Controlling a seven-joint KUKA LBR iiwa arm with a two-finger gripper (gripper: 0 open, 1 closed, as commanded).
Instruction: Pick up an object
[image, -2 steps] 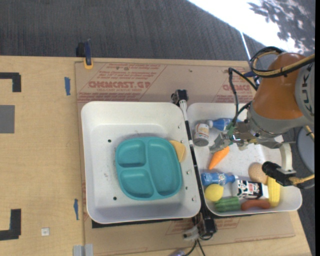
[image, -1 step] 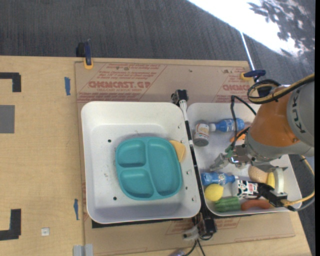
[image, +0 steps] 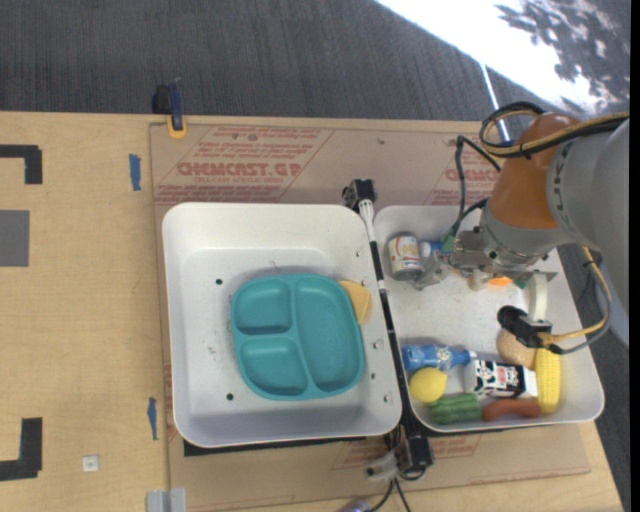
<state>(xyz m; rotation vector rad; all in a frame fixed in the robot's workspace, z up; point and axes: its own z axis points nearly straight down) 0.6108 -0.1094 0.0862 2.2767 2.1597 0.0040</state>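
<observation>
My gripper (image: 436, 266) hangs low over the far part of the right bin (image: 585, 330), close beside the right side of a small silver can (image: 404, 254) lying by the bin's left wall. I cannot make out whether it touches the can. At the near end of that bin lie a blue bottle (image: 437, 355), a yellow lemon (image: 427, 385), a green cucumber (image: 455, 408), a black-and-white carton (image: 498, 377), a corn cob (image: 548, 378) and a red vegetable (image: 511, 408). A small orange piece (image: 500, 283) lies under the wrist.
The left bin (image: 190, 300) holds a teal divided plate (image: 297, 335) with a yellow piece (image: 358, 298) tucked at its right edge. A tan rounded item (image: 514, 349) sits near the corn. The middle of the right bin floor is bare white.
</observation>
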